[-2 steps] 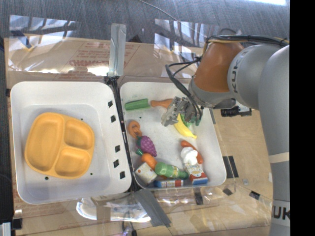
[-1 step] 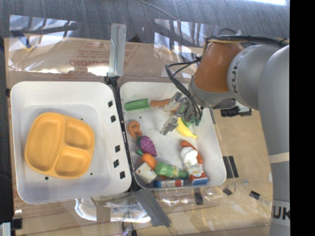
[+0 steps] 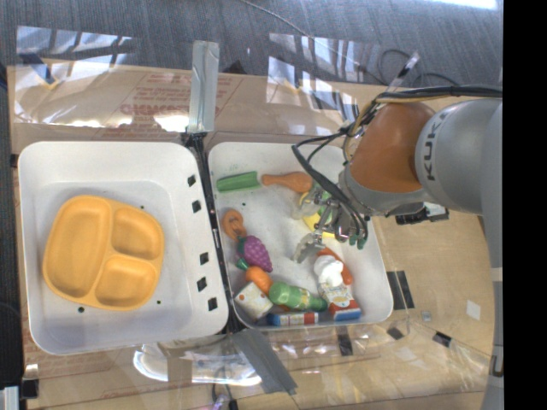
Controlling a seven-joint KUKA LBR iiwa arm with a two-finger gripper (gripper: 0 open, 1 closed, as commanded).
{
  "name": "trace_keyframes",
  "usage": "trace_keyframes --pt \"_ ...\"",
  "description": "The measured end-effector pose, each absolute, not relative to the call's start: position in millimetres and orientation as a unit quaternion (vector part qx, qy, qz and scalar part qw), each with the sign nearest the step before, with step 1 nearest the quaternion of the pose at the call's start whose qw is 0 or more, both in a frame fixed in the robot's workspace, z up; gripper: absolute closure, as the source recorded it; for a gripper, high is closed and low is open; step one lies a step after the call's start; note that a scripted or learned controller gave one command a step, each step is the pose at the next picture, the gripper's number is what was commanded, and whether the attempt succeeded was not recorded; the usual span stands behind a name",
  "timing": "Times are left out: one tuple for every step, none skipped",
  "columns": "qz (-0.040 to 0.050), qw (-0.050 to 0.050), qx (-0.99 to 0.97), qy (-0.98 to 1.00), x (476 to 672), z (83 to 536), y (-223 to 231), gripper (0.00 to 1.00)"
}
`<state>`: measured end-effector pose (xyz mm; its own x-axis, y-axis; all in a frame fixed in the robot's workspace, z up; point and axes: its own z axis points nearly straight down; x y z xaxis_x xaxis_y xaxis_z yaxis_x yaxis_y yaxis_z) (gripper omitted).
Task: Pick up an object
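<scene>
— Where's the claw?
— Low in the right bin; whether it's apart or together, I can't tell.
— Nearest object?
— The white bottle, just below it, long axis running away from the claw.

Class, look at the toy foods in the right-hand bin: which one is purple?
The bunch of grapes, lying near the bin's left wall. It alone is purple; the carrot just below it is orange, and the cucumber at the top is green.
</scene>
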<state>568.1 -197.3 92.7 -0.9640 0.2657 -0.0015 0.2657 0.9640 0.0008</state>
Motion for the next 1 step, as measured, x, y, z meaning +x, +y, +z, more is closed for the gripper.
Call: trace_keyframes --pt "0.0003 0.003 0.132 0.991 570.2 103.9 -196.0 1.00"
